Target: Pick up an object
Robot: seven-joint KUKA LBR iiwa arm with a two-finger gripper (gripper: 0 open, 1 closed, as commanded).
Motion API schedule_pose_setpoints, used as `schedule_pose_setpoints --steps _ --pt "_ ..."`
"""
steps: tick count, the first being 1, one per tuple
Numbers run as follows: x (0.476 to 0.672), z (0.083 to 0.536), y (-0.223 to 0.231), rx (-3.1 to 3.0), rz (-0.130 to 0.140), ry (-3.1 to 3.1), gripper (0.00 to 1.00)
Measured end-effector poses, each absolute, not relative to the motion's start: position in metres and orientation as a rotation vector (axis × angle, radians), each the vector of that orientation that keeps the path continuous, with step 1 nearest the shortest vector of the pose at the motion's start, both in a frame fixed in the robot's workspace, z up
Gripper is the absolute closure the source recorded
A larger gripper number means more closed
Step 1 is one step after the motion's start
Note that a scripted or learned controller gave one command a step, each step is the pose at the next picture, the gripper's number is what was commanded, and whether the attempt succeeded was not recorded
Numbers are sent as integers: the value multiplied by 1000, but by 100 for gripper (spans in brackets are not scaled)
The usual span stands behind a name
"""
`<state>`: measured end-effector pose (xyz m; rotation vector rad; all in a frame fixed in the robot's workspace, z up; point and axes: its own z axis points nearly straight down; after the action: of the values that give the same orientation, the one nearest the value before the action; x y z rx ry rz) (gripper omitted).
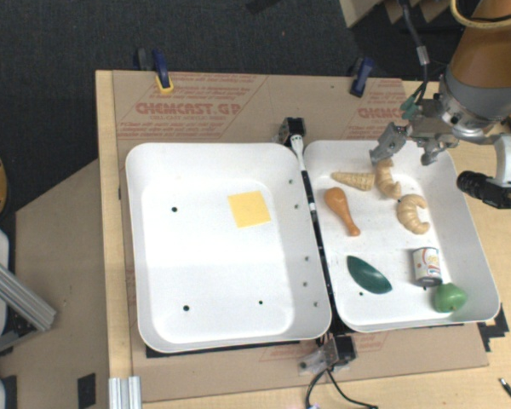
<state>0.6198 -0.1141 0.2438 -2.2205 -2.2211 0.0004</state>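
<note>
My gripper [409, 150] hangs open over the far end of the right bin [481, 267], with nothing between its fingers. Just below it lie a tan croissant [385, 180] and a pale cone-shaped piece [352, 179]. Further toward the front are a second croissant [413, 213], an orange drumstick [341, 210], a dark green leaf shape [369, 274], a small can [426, 265] and a green apple [448, 297]. A flat yellow square [249, 209] lies alone in the left bin [145, 228].
The two bins meet at a black hinge strip [313, 220]. They rest on a cardboard sheet [196, 100] held by blue clamps [162, 68] at the back. A black fitting [485, 186] juts in at the right bin's right rim.
</note>
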Motion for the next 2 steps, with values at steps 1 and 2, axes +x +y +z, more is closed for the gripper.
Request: schedule_pose_setpoints --steps 1,2 --pt "648 181 -18 -2208 1 -2227 0" --pt "648 196 -24 -2220 -1 -2222 100"
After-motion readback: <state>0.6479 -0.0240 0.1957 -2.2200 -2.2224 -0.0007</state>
